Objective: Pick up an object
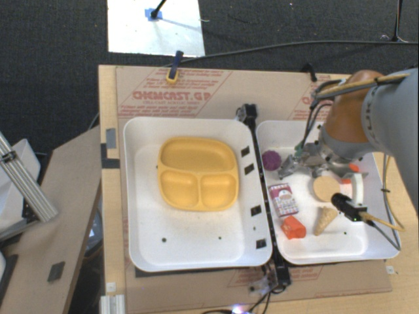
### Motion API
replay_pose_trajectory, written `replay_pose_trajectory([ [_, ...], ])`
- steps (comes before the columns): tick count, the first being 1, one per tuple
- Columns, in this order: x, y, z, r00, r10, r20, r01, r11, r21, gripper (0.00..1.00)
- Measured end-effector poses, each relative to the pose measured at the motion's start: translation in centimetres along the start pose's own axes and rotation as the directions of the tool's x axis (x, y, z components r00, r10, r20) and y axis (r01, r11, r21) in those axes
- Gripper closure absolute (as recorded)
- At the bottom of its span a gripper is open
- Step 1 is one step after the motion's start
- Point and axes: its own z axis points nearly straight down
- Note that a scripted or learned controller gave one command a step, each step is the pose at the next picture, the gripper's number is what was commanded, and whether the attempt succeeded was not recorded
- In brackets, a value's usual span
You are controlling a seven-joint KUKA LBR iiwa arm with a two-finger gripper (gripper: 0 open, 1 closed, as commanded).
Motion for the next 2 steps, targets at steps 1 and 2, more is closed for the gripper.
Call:
replay_pose_trajectory([
  [1, 0.0, 0.1, -1.2, 1.000, 0.000, 0.000, 0.000, 1.000, -0.004, 1.00],
  [2, -0.3, 0.1, -5.6, 1.000, 0.001, 0.001, -0.001, 1.000, -0.005, 1.00],
])
